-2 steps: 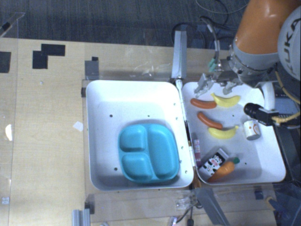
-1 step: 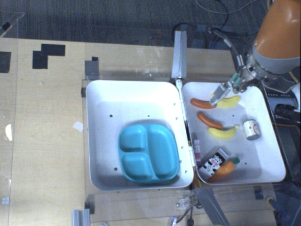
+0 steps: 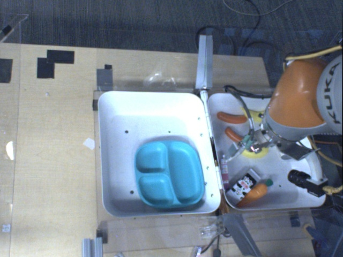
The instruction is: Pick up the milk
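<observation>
The milk (image 3: pixel 244 183) is a small black-and-white carton lying near the front of the right bin (image 3: pixel 278 201), touching an orange carrot (image 3: pixel 254 193) just in front of it. My gripper (image 3: pixel 251 142) hangs low over the middle of the same bin, behind the milk and apart from it. It is above a yellow object (image 3: pixel 257 151). Nothing shows held in the gripper. The arm's orange band and grey wrist (image 3: pixel 300 98) hide the right part of the bin.
Two reddish sausages (image 3: pixel 234 118) (image 3: pixel 233 135) lie at the back of the right bin. A small pinkish bottle (image 3: pixel 224 170) stands by that bin's left wall. The left bin (image 3: pixel 118 122) holds a blue divided plate (image 3: pixel 169 173).
</observation>
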You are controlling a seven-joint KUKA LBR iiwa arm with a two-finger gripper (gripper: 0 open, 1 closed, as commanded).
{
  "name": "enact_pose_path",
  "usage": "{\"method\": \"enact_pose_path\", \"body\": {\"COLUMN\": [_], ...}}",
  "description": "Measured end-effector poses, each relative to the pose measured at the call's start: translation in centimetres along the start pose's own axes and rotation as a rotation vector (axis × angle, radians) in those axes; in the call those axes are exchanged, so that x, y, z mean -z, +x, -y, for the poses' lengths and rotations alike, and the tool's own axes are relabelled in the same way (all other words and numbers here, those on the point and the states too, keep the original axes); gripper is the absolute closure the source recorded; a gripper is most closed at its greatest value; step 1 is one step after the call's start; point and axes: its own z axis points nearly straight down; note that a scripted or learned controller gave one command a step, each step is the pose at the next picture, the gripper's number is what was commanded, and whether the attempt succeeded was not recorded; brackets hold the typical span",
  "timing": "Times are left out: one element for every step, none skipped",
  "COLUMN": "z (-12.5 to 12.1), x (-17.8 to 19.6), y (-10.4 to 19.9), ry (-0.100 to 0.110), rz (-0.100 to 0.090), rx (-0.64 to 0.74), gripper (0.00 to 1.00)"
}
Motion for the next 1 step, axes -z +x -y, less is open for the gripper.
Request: {"method": "enact_pose_path", "body": {"z": [-0.21], "x": [1.15], "y": [-0.06], "ry": [-0.006], "rz": [0.003], "rx": [0.001], "gripper": [1.00]}}
